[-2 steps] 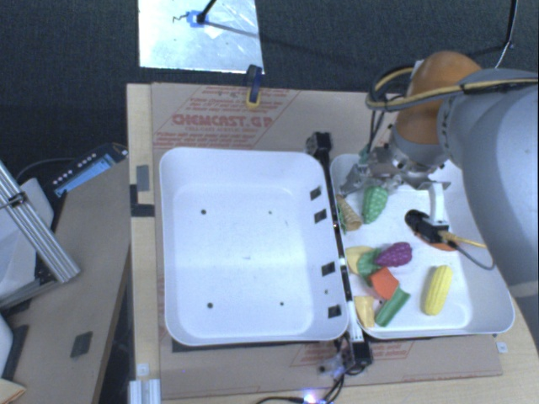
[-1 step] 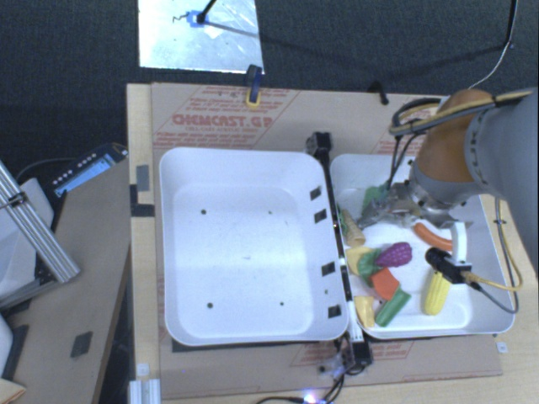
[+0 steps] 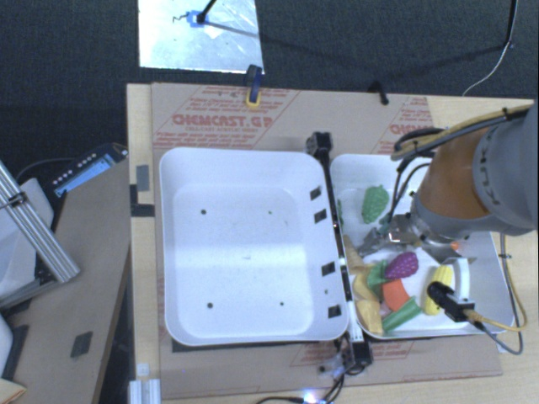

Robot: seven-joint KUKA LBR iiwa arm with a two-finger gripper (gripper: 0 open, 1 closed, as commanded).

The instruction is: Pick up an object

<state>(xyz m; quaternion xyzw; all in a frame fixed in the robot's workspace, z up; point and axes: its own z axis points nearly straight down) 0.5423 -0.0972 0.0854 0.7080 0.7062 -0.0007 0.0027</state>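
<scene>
A: Camera view: tool point(image 3: 379, 241) low over the right bin point(image 3: 358, 173), at the end of the arm point(image 3: 472, 183). Wide or narrow?

B: Cannot tell from this angle. Nothing seen gripped, so best treated as not yet holding.

A: Candidates?

B: All in the right bin. Purple piece point(image 3: 402, 265) just beside the tool, on the side toward the bin's near wall. Orange piece point(image 3: 394, 293) just past it, touching or nearly so. Green stick point(image 3: 404, 314) beyond that again. Yellow piece point(image 3: 438, 278) beside the purple one, under the arm. Leafy piece point(image 3: 375, 202) on the tool's opposite side, apart from the rest.

A: Best pick?

B: Probably the leafy piece: free space all round, no neighbours to snag. Purple one nearer, but crowded, with a likely risk of nudging the orange piece or closing on two things at once.

A: Advice for the move?

B: Centre over one piece only. Come straight down, well off the wall shared with the left bin point(image 3: 244, 242). Close firmly, then lift slowly. Check for something actually gripped before counting it done.
</scene>
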